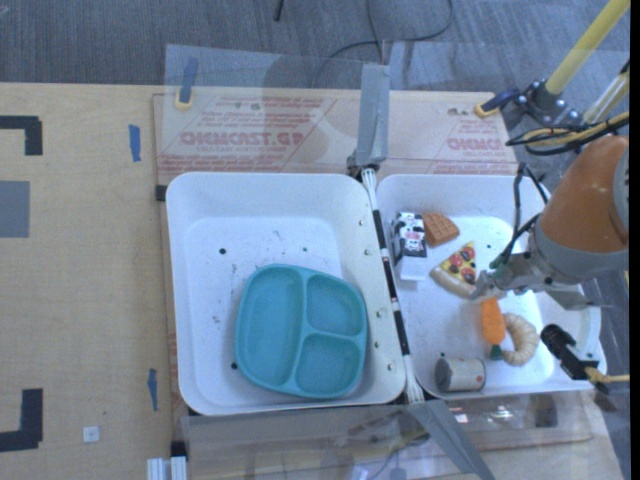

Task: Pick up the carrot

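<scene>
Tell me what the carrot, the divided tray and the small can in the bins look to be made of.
Carrot: probably toy plastic, judging by its flat, even orange.
Divided tray: likely molded plastic, with matte teal color and rounded compartments.
Small can: seemingly metal, given its dull grey-tan side, though it could be painted plastic.

The arm (590,208) reaches in from the right over the right bin (500,368), which serves as the landmark here. Its orange band sits above the bin's right rim, with the grey wrist just below it, leaning inward toward the bin's middle. The gripper (495,286) hangs low over the bin's centre, angled down and to the left. Blur hides how the jaws stand.
</scene>
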{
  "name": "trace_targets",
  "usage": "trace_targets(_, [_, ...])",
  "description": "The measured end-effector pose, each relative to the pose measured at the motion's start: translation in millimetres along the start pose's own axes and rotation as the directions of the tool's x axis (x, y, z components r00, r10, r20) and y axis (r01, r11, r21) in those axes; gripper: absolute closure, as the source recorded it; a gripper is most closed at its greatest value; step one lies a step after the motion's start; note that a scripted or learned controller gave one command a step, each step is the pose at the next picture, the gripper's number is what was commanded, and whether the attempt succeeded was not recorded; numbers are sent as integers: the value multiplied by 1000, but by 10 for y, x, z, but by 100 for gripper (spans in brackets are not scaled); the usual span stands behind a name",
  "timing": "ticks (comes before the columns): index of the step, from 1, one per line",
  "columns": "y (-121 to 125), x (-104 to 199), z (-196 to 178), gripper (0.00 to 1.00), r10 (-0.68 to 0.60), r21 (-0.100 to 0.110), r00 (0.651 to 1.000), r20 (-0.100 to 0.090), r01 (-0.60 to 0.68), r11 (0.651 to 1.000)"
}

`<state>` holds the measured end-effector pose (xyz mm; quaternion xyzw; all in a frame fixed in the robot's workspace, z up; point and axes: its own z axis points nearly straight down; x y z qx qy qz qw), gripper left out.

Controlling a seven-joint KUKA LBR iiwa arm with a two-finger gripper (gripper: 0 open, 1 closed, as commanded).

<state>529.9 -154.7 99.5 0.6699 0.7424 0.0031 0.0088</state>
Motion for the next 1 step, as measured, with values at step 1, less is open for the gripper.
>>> trace_targets(1, [355,713,-853,100,80,16,997,-8,-80,997])
